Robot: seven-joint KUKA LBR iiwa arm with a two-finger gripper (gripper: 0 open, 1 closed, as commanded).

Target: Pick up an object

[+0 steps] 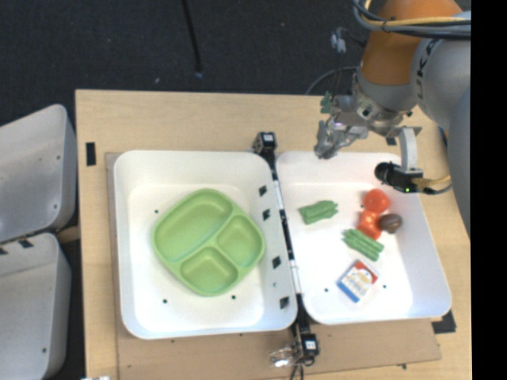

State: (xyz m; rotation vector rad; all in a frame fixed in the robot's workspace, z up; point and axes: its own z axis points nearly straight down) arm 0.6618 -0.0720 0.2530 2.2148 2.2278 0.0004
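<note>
Hand point(327, 148) hovers over right bin's point(420, 291) far edge.

You look down at a slant from one fixed camera above the surface point(95, 117), both white bins point(135, 307) fully in frame, the arm point(412, 46) entering at right.

The gripper point(329, 145) hangs over the far edge of the right bin point(420, 291), with nothing between its fingers. Inside that bin, a green piece point(318, 211) lies nearest the divider point(281, 228), a red piece point(374, 210) touches a dark round one point(389, 223), a green pod point(363, 244) lies just beside them, and a small box point(357, 280) sits nearest the front. Left of the divider, the left bin point(135, 299) holds a green tray point(208, 241) with three compartments.
</note>
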